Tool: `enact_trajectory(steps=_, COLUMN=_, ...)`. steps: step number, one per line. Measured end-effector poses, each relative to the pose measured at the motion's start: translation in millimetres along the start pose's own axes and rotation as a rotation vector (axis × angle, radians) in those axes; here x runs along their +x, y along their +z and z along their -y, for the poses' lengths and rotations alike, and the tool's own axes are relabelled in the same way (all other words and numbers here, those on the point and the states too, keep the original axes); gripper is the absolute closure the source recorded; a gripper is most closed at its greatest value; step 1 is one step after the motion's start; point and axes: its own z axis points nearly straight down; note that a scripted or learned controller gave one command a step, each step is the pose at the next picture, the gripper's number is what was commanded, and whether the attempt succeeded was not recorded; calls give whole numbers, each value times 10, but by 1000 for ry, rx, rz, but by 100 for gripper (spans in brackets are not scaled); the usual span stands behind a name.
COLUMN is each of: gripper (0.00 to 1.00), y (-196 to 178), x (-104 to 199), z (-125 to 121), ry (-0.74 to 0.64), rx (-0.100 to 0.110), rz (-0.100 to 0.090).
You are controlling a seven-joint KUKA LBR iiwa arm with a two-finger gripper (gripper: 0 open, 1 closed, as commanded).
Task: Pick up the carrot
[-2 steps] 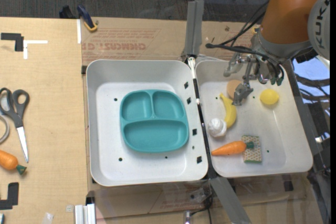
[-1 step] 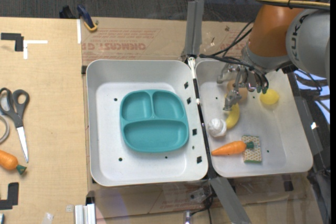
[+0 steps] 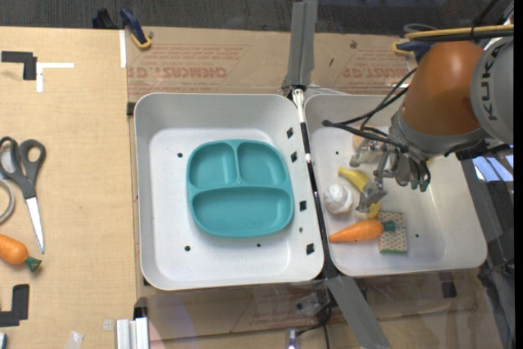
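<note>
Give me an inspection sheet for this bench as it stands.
Surface: two white bins side by side, left bin and right bin.
Job's things: carrot lying in the right bin, near its front left.
Clutter: teal divided plate in the left bin; banana, white object and sponge in the right bin.
Grippers: gripper just above the carrot, not seen holding it.
Cables: black cables along the arm.
Surroundings: scissors and a second carrot on the bench at left.
</note>
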Motion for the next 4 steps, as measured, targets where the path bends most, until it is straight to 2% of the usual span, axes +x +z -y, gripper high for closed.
enact_trajectory(steps=1, gripper=0, y=76, x=601, z=104, ry=-114, rx=0, rz=-2)
enact_trajectory(steps=2, gripper=0, y=-77, x=426, z=756, ry=27, rx=0, rz=1)
enact_trajectory(steps=3, gripper=0, y=-127, x=870, z=259, ry=188, rx=0, rz=3)
enact_trajectory(steps=4, gripper=0, y=-46, x=606, z=20, ry=205, rx=0, rz=-1)
